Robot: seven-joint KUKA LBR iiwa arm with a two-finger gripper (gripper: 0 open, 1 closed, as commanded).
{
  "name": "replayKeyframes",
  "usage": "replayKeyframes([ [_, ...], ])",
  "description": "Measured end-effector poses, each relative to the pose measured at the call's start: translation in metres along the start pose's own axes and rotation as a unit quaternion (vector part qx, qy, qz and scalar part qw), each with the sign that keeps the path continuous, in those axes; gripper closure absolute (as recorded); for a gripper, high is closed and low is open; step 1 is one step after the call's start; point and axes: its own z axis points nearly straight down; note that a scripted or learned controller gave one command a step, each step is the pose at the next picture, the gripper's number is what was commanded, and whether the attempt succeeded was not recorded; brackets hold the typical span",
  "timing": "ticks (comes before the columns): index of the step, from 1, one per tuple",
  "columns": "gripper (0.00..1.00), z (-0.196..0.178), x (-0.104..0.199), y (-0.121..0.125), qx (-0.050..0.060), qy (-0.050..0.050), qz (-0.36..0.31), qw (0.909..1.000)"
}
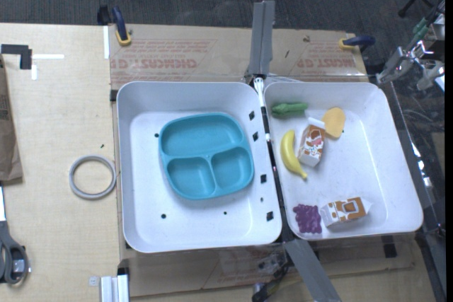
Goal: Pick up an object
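I am eyeing banana (292, 155), lying just left of small carton (312, 145) in right bin (396, 152). Looking light, smooth, curved; I am planning mid-body pinch. Gripper state: cannot tell.

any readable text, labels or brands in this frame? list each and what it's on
Red print on the cardboard sheet behind the bins: reads reversed, too blurred to quote.
Second red print on the same sheet, right of the grey post: also blurred.
Upper carton: picture only, no legible words.
Lower carton: print too small to read.
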Motion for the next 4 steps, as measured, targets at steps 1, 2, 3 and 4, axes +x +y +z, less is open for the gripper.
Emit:
replayKeyframes([
  [1, 0.00, 0.126, 0.039, 0.042, 0.001, 0.001, -0.035, 0.9994],
  [2, 0.00, 0.237, 0.032, -0.012, -0.001, 0.001, 0.010, 0.9999],
  [3, 0.00, 0.256, 0.030, -0.003, -0.011, 0.004, 0.125, 0.9921],
  [4, 0.00, 0.231, 0.071, -0.049, 0.002, 0.001, 0.200, 0.9798],
])
